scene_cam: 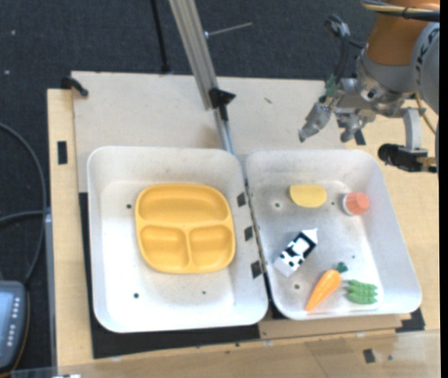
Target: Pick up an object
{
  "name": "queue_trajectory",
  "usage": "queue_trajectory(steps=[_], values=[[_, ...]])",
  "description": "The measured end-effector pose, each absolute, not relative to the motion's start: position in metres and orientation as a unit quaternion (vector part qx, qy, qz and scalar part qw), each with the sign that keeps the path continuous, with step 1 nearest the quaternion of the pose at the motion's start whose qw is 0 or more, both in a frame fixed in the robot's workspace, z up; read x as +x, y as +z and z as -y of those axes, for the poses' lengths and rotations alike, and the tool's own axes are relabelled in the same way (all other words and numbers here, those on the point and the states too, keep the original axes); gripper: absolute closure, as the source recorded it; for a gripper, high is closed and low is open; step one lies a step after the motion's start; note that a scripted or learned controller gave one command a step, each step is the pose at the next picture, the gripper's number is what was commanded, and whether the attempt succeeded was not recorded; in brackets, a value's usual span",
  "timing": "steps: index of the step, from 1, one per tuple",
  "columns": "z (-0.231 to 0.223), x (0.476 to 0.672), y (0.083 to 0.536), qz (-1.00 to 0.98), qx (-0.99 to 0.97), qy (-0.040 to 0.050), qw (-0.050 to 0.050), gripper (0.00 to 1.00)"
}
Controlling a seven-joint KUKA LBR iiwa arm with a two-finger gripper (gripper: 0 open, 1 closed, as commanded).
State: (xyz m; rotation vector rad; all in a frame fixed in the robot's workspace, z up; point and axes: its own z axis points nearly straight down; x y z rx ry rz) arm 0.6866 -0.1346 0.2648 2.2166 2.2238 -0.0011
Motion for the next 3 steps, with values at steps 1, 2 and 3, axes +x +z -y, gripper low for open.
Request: queue_trajectory(steps=[1, 2, 3], values=[[0.135, 0.687, 0.265, -0.708, 0.706, -0.0009, 0.001, 0.00], [0.127, 0.684, 0.211, -0.708, 0.706, -0.0018, 0.000, 0.00], [0.130, 0.674, 0.163, -0.707, 0.707, -0.0021, 0.000, 0.00]])
